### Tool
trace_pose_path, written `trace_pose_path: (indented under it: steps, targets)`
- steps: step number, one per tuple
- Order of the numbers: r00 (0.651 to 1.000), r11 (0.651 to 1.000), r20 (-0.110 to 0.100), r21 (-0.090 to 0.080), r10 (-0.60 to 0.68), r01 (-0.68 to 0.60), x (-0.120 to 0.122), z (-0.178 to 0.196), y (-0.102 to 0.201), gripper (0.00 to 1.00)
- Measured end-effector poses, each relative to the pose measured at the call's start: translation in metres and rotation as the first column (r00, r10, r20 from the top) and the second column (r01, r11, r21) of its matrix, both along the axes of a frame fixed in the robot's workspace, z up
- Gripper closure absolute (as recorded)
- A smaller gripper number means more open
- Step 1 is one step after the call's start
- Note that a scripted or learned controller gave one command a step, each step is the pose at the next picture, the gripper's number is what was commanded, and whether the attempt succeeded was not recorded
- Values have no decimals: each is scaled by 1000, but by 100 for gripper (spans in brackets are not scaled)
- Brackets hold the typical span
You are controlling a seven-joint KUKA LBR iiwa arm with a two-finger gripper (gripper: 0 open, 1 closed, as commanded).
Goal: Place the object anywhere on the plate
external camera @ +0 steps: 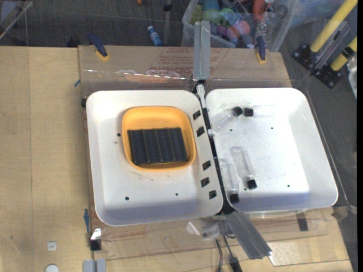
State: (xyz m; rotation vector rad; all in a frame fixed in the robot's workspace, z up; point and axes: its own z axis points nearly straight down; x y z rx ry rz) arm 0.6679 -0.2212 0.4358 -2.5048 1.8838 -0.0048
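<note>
Wooden bench [39, 152], left white bin [108, 203] – near its centre a black ribbed rectangular block [157, 146] lies flat on the orange plastic plate [156, 113]; placing looks done – no further move seems needed.

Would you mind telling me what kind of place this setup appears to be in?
Most likely a robotics lab or test bench. Two white bins sit side by side on a wooden bench, an orange plate holds a black ridged object, and a clear tub of colourful toys stands behind.
</note>
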Motion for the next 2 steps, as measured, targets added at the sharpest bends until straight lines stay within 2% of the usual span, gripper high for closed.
trace_pose_path:
  steps: [1,2]
  targets:
    - [979,979,-3,0,203,-203,0,0,9,100]
    - [892,892,0,-4,452,-452,0,0,13,100]
